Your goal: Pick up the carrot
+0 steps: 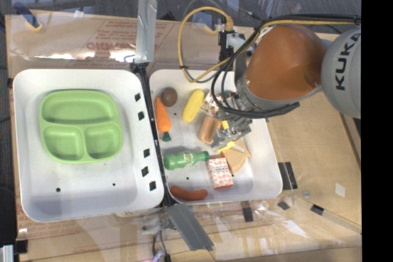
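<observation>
Looking down on the bench, we see two shallow white bins side by side. The left bin (37,193) holds a green divided plate (80,125) with three compartments, lying flat in the bin's upper half. The right bin (270,175) carries the toy food. The carrot (163,119) lies along the right bin's left wall, orange body upward in the view and green top toward the bottom, apart from the gripper and touched by nothing we can make out. Just above it sits a small brown round piece (169,96), and to its right a yellow corn cob (193,105) lies tilted. Below the carrot, a green bottle (185,160) rests on its side, with a pink carton (220,172) near its right end and a red sausage (189,194) close to the bin's lower wall. A tan wedge (237,160), perhaps cheese or bread, lies beside the carton.

The arm's orange band (284,62) looms over the right bin's upper right. Beneath it the gripper (232,129) hangs over the middle of the right bin, next to a tan cylinder (209,129). Cables and the wrist hide its tips, so how the jaws stand we cannot tell. A yellow cable (182,40) loops above the bin.
</observation>
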Tool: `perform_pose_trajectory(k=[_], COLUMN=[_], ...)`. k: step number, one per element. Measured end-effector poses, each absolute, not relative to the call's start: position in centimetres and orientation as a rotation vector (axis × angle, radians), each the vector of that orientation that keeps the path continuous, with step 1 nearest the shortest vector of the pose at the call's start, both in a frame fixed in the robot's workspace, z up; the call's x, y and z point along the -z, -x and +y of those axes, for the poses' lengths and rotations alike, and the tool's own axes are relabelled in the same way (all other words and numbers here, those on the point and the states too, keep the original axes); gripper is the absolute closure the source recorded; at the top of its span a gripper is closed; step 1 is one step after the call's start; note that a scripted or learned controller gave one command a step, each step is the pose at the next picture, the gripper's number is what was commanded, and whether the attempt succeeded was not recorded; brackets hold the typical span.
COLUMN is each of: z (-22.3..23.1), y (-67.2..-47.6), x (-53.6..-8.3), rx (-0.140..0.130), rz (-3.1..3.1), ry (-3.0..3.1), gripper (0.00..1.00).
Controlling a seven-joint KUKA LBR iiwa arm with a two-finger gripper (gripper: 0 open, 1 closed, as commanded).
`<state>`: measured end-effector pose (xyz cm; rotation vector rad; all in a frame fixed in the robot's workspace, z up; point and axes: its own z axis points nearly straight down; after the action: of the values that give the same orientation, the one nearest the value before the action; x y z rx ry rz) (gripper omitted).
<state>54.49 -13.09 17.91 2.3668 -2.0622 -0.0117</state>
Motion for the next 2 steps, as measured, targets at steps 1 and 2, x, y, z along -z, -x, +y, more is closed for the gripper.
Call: perform_pose_trajectory(k=[1,2], z=[-15.5,-12.4], y=[-55.2,-47.7], x=[-26.5,-28.6], rx=[-0.006,-0.001], rz=[-2.531,-2.715], ry=[-1.868,-1.582], gripper=[1.00,1.00])
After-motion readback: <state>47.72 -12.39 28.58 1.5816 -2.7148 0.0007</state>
